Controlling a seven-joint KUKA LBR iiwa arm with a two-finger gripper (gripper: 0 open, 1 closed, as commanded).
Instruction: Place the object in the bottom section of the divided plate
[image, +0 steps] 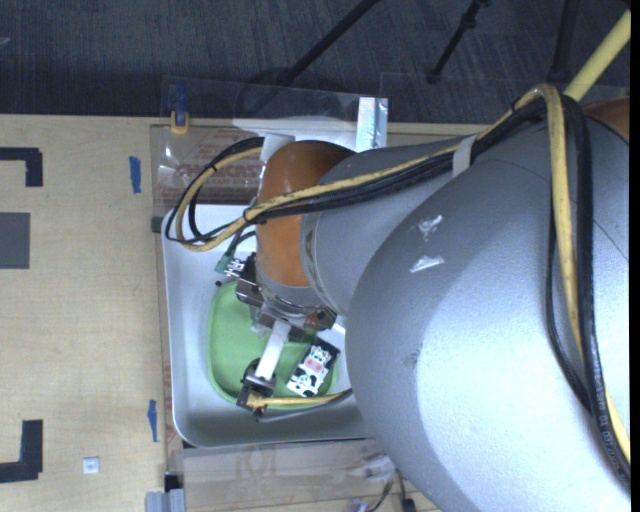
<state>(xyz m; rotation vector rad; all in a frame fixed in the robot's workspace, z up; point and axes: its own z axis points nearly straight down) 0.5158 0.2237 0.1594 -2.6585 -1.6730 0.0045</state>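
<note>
Gripper (262, 372) is lowered over the green divided plate (228, 340) in the white bin (190, 290); whether it is spread or pressed together cannot be told. A black-and-white object (311, 372) is seen just beside it, over the plate's lower part. Release is best made low and within the bottom section.

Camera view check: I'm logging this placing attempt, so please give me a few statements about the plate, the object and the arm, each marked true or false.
1. The green plate lies inside a white bin. True.
2. The arm reaches in from the left. False: from the right.
3. A black-and-white object sits over the plate. True.
4. The plate is red. False: green.
5. The gripper hangs over the bare wooden bench. False: over the plate.
</note>
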